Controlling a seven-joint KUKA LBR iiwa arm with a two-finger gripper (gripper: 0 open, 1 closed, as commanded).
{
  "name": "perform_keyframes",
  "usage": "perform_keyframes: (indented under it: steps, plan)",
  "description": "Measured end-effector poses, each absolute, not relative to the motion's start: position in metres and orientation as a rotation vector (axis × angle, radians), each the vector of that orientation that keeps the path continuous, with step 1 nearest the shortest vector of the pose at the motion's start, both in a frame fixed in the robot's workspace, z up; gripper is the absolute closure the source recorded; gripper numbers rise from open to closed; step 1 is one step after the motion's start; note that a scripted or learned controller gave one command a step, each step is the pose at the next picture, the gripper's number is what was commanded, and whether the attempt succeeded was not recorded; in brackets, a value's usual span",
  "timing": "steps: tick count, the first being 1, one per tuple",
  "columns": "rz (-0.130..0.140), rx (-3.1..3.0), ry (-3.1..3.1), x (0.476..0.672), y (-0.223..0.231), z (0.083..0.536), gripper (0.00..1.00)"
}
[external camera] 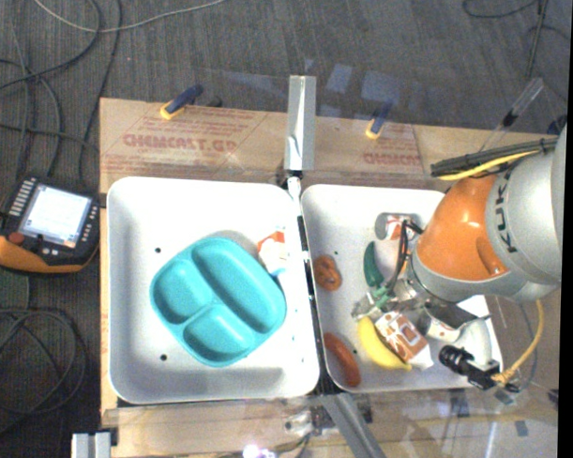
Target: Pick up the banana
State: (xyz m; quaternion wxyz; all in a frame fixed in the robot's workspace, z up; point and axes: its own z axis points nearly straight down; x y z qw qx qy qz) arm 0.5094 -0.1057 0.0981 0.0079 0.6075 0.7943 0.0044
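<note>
From my remote seat I read the tool (393, 310) as sitting low in the right bin (348, 202), under the arm's orange band, right over the clutter at the bin's near side — but its tip is tangled in wrist hardware and packaging from this slant, so I cannot tell how it is set or whether it has hold of anything. The banana (376, 344) lies on the bin floor just below and to the left of the tool, yellow and curved, with a brown-and-white snack packet (403, 336) overlapping its upper side. I judge this to be the approach-and-grasp step: the fruit looks to be resting in the bin, not lifted. Close by are a reddish sausage-like piece (343, 358) at the near-left corner, a pretzel-like item (327, 272) by the dividing wall, a dark green thing (370, 264) and a small can (392, 226) further back. The left bin (128, 208) holds a teal divided plate (218, 299) and a small orange-and-white item (274, 252), well apart from the action. Next, I'd want the tool centred across the banana's exposed lower curve, clear of the packet, then a firm close and a straight lift — the risk, as I see it, is pinching the packet instead or nudging the fruit against the sausage piece.
</note>
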Motion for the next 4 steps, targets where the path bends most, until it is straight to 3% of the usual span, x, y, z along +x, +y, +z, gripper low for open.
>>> perform_keyframes:
  steps: [1,2,3,4]
  plan:
    - [-0.007,1.992,2.431,0.552,-0.060,0.216,1.00]
    - [-0.008,1.992,2.430,0.552,-0.060,0.216,0.00]
    - [-0.007,1.969,2.455,0.483,-0.073,0.181,0.00]
    - [-0.002,1.892,2.511,0.484,-0.091,0.110,0.00]
